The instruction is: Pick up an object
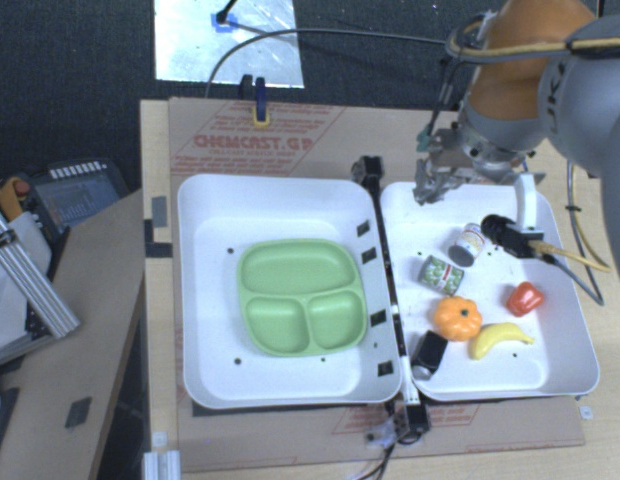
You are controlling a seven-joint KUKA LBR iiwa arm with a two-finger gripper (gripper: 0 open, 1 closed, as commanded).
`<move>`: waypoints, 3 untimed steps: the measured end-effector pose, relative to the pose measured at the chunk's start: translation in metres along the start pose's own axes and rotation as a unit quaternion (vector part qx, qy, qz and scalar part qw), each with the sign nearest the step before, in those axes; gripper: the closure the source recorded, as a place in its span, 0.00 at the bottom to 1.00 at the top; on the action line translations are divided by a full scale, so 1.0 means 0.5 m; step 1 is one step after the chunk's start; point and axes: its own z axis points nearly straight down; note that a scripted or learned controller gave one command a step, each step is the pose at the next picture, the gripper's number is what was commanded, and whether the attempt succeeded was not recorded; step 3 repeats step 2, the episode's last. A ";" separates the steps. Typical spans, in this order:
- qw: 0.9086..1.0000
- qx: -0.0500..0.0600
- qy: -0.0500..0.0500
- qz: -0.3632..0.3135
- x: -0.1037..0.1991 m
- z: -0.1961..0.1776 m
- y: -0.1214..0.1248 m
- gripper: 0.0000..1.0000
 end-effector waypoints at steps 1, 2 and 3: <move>1.000 -0.001 0.001 -0.001 0.101 -0.009 0.017 1.00; 1.000 -0.001 0.000 0.000 0.208 -0.010 0.026 1.00; 1.000 -0.001 0.000 0.000 0.208 -0.010 0.026 1.00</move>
